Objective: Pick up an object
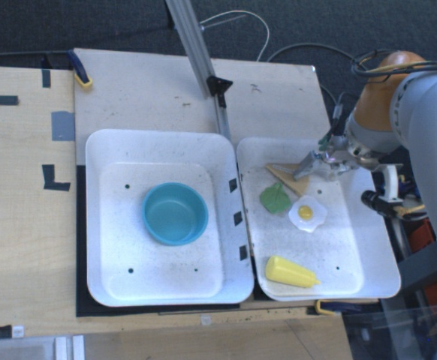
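Reaching in from the right, the grey arm is lowering its gripper (305,171) over the upper part of the right bin (369,268), its fingers (302,172) slanting down and to the left. How far they are spread cannot be told from this slanted view, since they are showing as one thin grey shape, and nothing is visibly sitting between them. A tan wedge-shaped toy (282,175) is lying just beside the fingertips, seemingly touching or slightly overlapped by them at its right end, pointing toward the bin's left wall. Just below that wedge, a green leafy toy (275,199) is resting on the bin floor, and right next to it on the right a toy fried egg (306,214), white with a yellow yolk, is lying flat, near the fingers but apart from them. A yellow corn-like toy (290,273) is lying well apart from the gripper, toward the near edge of the same bin. In the left bin (106,276), a blue bowl (176,213) is sitting upright near the middle. Both bins are resting side by side on the bench (23,201), and a slanted metal pole (192,36) is standing behind them.
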### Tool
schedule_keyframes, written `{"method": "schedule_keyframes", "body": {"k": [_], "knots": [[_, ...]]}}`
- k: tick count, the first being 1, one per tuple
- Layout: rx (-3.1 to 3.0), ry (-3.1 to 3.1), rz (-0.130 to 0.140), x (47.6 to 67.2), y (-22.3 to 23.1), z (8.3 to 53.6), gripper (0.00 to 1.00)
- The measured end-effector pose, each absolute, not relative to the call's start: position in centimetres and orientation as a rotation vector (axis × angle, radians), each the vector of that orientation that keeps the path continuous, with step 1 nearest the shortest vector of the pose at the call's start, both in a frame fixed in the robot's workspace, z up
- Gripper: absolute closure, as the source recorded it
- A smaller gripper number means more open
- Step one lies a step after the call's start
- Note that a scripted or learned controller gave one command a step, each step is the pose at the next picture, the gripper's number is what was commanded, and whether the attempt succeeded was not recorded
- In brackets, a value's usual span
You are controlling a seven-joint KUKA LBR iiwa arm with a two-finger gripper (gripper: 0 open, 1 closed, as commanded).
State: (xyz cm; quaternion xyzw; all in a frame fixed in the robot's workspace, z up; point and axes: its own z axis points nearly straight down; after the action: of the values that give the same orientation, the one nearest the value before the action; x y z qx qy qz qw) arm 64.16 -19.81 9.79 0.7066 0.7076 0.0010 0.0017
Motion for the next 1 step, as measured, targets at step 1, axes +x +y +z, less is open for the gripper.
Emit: {"method": "schedule_keyframes", "body": {"k": [1], "knots": [[2.213, 2.22, 0.003, 64.24, -19.78, 10.94, 1.0]]}}
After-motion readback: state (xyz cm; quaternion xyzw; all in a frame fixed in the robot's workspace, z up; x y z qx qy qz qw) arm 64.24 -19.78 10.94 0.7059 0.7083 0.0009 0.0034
